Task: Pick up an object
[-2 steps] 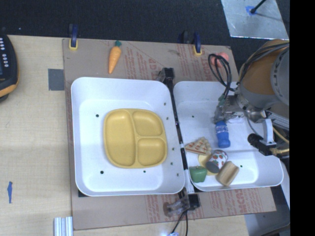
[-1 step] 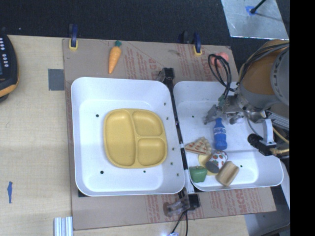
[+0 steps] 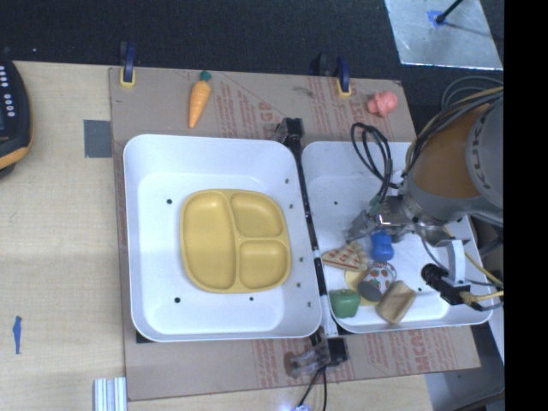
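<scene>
White plastic forms both bins: count two, set side by side on a brown cardboard sheet point(image 3: 257, 101) that covers the bench point(image 3: 60, 229).

Left bin point(image 3: 145, 169): one yellow divided tray point(image 3: 235, 240) with three compartments, lying near the bin's centre.

Right bin point(image 3: 338, 174): a cluster of small objects at its front edge.
- One blue cylindrical object point(image 3: 381, 248), just beside the gripper.
- One pizza-slice toy point(image 3: 344, 257), touching the bin's left wall region.
- One green block point(image 3: 344, 302) at the front left corner.
- One tan block point(image 3: 396, 302), near the front edge.
- One speckled round object point(image 3: 379, 274), between the blue object and the tan block.
- One grey piece point(image 3: 370, 290), partly hidden under the speckled one.

Cardboard sheet, far edge: one toy carrot point(image 3: 199, 99) toward the left, one pink object point(image 3: 383, 103) toward the right, and two blue clamps point(image 3: 128, 58) point(image 3: 342, 71).

Writing: faint red print runs across the cardboard; it is too blurred to read.

Gripper point(image 3: 377, 225): low over the right bin's middle, just above the blue cylindrical object. Whether it is wide or narrow cannot be told, and no object is seen held.

One dark device point(image 3: 13, 114) with buttons sits at the bench's left edge.
</scene>
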